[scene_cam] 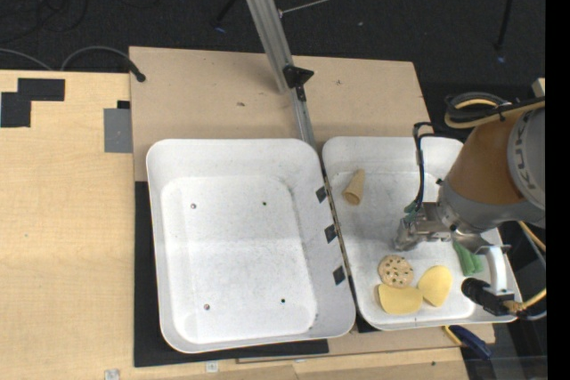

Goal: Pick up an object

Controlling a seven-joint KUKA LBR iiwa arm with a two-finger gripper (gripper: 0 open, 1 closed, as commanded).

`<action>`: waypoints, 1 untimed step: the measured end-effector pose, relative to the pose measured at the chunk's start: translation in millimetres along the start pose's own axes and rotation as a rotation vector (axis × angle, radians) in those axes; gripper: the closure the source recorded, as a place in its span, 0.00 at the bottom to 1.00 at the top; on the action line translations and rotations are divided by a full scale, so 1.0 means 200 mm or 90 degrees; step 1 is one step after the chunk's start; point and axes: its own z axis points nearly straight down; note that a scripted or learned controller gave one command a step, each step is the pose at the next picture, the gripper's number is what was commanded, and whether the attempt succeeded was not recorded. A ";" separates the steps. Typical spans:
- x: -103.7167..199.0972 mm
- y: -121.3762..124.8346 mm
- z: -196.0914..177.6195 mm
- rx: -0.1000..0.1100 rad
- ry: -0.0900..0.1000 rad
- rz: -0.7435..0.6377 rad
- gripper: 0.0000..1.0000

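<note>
Two white bins sit side by side on the bench, the left bin [236,236] bare-floored, the right bin [378,160] holding the objects. The arm [494,169] reaches over the right bin, its gripper [411,234] low above the floor; whether it is clenched or released cannot be told. Just below it lie a round cookie [395,270], a yellow wedge [400,299] and a yellow piece [435,284], touching. A tan cone [355,186] lies apart, nearer the divider.
</note>
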 end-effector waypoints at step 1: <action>-0.05 0.01 -0.23 -0.001 -0.001 0.001 1.00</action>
